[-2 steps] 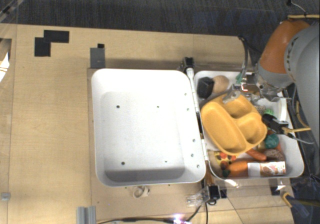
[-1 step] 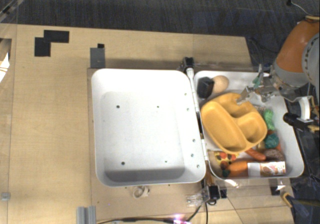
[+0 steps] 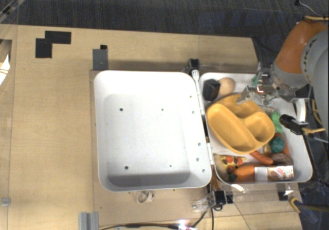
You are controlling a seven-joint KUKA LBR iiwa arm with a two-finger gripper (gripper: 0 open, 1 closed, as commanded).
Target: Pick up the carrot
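The carrot (image 3: 262,158), a slim orange-red piece, lies in the right bin (image 3: 303,170) near its front, just below a big yellow bowl (image 3: 239,126). My gripper (image 3: 258,91) hangs over the back of that bin, at the bowl's far rim, well behind the carrot. I see nothing held in it. The orange-banded wrist (image 3: 295,51) reaches in from the right.
Around the carrot lie a teal item (image 3: 277,143), a white labelled tube (image 3: 275,173) with an orange end (image 3: 244,173), and small coloured pieces (image 3: 231,161). A beige egg-like object (image 3: 225,86) and a black item (image 3: 211,89) sit at the back. The left bin (image 3: 149,126) adjoins.
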